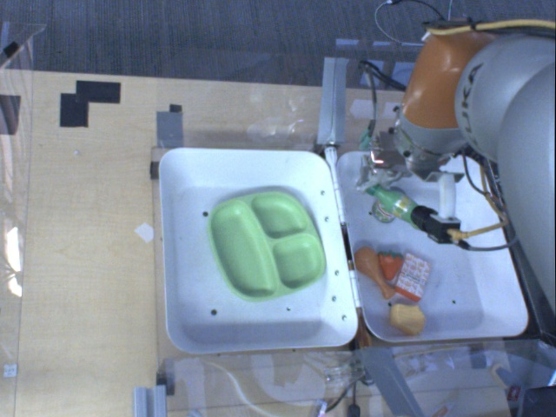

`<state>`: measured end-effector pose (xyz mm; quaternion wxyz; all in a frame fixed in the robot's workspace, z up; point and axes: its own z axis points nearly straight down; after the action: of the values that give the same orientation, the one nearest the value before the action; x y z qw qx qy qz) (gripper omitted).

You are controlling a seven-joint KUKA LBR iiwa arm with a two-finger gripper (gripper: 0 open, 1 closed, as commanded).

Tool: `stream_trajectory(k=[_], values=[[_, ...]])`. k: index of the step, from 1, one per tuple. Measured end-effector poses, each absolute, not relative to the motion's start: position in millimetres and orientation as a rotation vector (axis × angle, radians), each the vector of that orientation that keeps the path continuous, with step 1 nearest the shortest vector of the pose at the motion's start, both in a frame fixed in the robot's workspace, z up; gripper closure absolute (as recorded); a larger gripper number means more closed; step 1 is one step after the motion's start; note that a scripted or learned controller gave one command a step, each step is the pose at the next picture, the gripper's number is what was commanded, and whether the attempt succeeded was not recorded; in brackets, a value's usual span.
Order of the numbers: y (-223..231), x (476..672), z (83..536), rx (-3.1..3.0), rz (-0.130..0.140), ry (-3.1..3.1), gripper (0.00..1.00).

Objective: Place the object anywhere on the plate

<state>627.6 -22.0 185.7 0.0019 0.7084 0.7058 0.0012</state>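
A green divided plate (265,243) lies in the middle of the left white bin (182,320). My gripper (375,179) hangs low over the back left part of the right bin (508,315). Right under its tip lies a small green bottle-like object (391,205), touching or nearly touching it. I cannot tell whether the object is gripped. Nearer the front of the right bin lie an orange carrot-like piece (371,266), a red and white packet (412,275) and a yellow lump (407,319).
The ridge between the two bins (341,233) runs just left of the gripper. The grey arm with its orange band (443,76) covers the back right of the right bin. Bare wooden bench (78,259) stretches to the left.
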Motion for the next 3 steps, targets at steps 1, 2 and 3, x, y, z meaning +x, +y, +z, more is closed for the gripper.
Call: stream_trajectory(k=[1, 2, 3], values=[[52.3, 582.8, 185.1, 2.099, 0.005, 2.335, 1.00], [51.8, 582.9, 185.3, 2.101, 0.005, 2.333, 0.00], [52.5, 584.4, 196.6, 2.096, 0.011, 2.334, 1.00]])
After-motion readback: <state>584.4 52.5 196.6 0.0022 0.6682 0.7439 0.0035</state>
